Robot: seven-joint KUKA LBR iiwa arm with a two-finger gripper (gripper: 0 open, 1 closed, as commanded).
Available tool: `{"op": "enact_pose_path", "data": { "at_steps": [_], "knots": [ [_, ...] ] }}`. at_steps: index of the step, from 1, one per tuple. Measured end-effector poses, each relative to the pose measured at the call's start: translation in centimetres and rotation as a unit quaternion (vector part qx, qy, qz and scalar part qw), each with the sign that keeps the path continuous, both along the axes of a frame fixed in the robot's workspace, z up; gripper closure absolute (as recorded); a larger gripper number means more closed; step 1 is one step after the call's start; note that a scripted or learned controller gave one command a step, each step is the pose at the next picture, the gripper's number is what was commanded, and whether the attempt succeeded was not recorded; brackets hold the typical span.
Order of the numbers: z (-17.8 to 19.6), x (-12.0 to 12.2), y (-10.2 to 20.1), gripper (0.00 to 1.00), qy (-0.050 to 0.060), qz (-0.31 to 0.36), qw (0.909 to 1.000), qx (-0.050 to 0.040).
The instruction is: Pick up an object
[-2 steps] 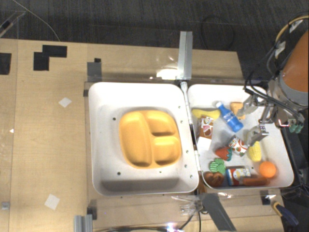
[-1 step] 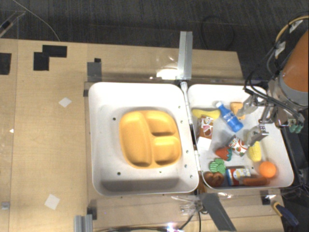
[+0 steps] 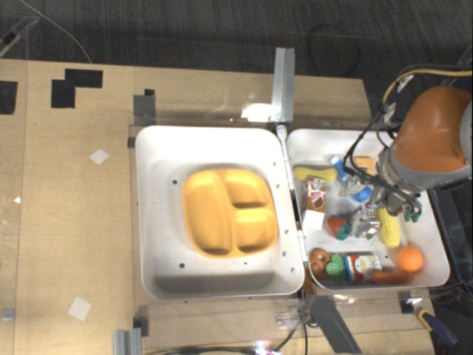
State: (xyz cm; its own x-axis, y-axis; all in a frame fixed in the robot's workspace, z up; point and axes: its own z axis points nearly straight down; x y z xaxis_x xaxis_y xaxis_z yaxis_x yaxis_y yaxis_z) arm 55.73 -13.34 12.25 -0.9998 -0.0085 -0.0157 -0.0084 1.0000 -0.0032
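The right bin (image 3: 441, 271) holds several small toy foods: a yellow corn cob (image 3: 389, 228), an orange (image 3: 409, 259), a red-and-white carton (image 3: 315, 195), a red and green piece (image 3: 339, 227), an onion-like ball (image 3: 319, 258), a green piece (image 3: 336, 266) and a labelled can lying on its side (image 3: 364, 265). My gripper (image 3: 367, 214) hangs low over the middle of this bin, just left of the corn cob, under the grey and orange wrist (image 3: 436, 135). Blue and white parts (image 3: 360, 194) sit right beside it.
The left bin (image 3: 155, 220) carries a yellow divided tray (image 3: 228, 211) at its middle. A metal post (image 3: 283, 83) stands behind the wall between the two bins. Cables (image 3: 399, 87) loop off the wrist at the right. Wooden bench (image 3: 66, 220) lies to the left.
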Motion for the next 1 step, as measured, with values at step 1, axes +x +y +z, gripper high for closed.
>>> {"op": "enact_pose_path", "data": {
  "at_steps": [1],
  "knots": [
    [-3.42, 10.7, -1.27, 0.0, 0.008, -0.097, 0.9953, 0.0021]
  ]
}}
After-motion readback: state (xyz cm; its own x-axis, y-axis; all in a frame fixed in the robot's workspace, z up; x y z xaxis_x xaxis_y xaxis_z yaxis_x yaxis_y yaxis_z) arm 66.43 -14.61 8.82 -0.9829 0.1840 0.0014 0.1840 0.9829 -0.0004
